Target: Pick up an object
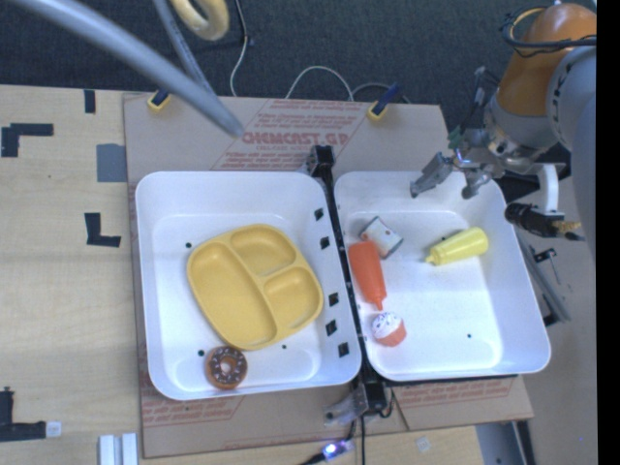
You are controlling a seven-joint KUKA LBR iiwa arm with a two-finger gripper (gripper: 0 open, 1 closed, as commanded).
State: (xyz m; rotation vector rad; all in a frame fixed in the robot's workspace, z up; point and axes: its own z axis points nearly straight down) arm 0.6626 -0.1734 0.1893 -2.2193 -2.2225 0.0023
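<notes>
1 yellow squeeze bottle point(457, 247) (lying on its side) sits below the gripper point(448, 180), fingers spread, holding nothing.

Open, empty claw point(449, 181) above yellow bottle point(457, 247).

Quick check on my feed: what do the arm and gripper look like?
The arm is grey, with a rounded orange band above the wrist and thin black cables looping by it. The gripper is dark grey metal with two slim fingers. A black fitting with a white bracket juts from the wrist.
</notes>
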